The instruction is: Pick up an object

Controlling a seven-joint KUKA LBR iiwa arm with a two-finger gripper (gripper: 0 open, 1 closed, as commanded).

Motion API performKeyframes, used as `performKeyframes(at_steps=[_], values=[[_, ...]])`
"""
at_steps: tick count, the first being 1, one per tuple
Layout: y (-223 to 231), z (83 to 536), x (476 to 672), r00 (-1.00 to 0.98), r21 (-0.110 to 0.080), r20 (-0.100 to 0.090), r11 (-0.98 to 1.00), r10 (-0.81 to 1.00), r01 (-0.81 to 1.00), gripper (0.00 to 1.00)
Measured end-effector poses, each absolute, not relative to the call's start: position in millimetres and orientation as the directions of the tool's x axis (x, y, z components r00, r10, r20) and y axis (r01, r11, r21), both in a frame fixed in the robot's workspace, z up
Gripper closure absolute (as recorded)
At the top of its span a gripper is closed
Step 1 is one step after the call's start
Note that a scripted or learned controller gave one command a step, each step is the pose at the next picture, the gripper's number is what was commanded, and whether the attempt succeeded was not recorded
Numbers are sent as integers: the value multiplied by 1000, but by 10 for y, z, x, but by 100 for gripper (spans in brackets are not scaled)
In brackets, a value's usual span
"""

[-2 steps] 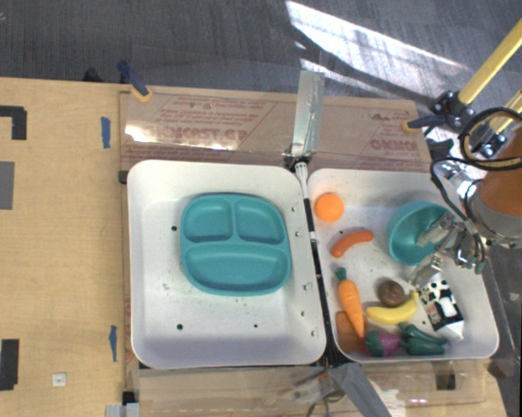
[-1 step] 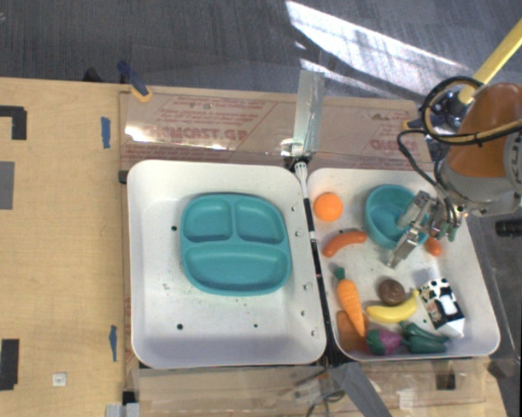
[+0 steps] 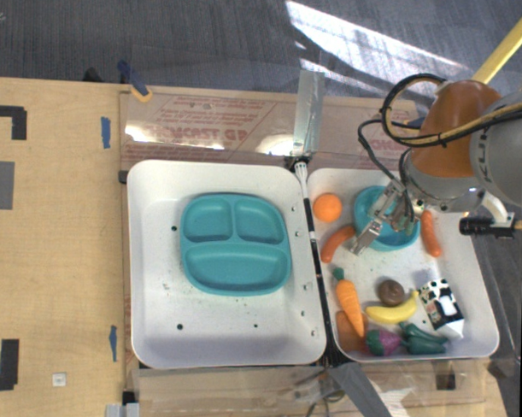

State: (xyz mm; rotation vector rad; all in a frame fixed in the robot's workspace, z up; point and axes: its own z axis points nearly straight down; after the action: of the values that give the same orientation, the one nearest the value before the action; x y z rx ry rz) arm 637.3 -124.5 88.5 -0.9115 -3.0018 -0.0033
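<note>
Arm's in from the right, jaws (image 3: 382, 226) hanging over the right bin (image 3: 481, 279), parted with nothing between them, right at the teal bowl's (image 3: 395, 238) rim. An orange (image 3: 327, 206) sits just left of the bowl. Carrots (image 3: 350, 306), a banana (image 3: 391, 314) and a cow toy (image 3: 440, 304) lie nearer the front. The left bin (image 3: 149, 242) carries a teal divided plate (image 3: 235, 243).

Dark grey floor (image 3: 165, 29); sunlit patch (image 3: 369, 40); tan wooden bench (image 3: 46, 239).
</note>
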Motion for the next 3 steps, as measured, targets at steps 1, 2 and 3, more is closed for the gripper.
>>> performKeyframes(at_steps=[1, 2, 3], values=[[-1623, 908, 5841, -706, 9, -6, 706, 708, 708, 0], [-1094, 898, 6514, -686, 0, -1, 686, 727, 727, 0], [-1186, 903, 6226, -639, 8, -9, 639, 769, 769, 0]])
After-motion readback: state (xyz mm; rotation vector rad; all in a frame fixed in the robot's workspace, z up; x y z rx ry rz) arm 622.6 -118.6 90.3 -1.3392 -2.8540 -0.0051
